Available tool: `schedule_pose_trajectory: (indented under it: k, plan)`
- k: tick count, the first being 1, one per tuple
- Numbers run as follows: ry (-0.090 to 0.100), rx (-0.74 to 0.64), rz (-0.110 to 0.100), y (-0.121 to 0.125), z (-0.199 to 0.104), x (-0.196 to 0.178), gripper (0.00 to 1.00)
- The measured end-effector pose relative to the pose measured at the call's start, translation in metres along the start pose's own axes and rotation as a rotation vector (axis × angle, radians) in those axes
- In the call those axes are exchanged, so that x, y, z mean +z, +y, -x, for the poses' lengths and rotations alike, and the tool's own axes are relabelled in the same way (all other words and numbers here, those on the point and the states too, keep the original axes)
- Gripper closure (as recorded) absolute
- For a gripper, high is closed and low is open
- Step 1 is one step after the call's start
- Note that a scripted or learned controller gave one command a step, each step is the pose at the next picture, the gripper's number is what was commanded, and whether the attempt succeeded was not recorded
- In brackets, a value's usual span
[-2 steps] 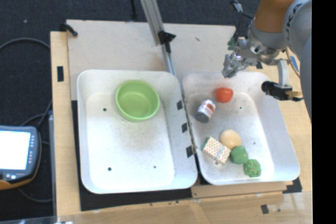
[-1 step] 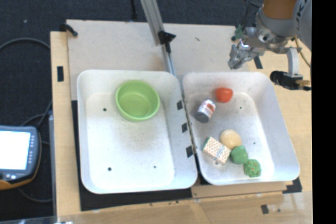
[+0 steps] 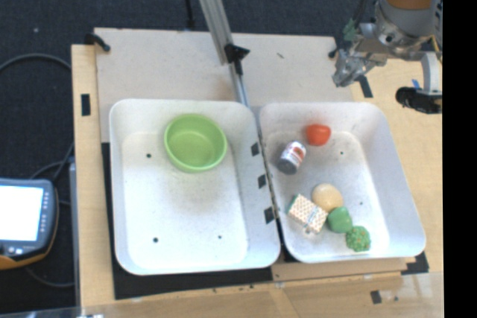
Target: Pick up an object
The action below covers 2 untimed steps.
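Two white bins, green bowl (image 3: 195, 142) in left one, gripper (image 3: 349, 71) beyond right bin — grip state unclear

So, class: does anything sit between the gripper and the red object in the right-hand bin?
Nothing visible does. The gripper hangs above the bench beyond the right bin's far rim, and the red object lies just inside that rim. The small can sits on its nearer side, off that path.
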State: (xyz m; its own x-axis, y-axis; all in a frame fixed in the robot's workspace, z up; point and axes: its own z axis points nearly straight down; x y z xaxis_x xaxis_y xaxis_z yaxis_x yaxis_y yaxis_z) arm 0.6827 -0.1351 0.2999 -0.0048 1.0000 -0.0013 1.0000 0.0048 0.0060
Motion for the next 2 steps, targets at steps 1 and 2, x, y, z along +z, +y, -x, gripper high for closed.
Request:
schedule_pose_trajectory:
  k: [1, 2]
  plan:
    - [0.001, -0.001, -0.005, -0.013, -0.051, -0.003, 1.00]
    - [0.002, -0.002, -0.006, -0.017, -0.108, 0.005, 1.00]
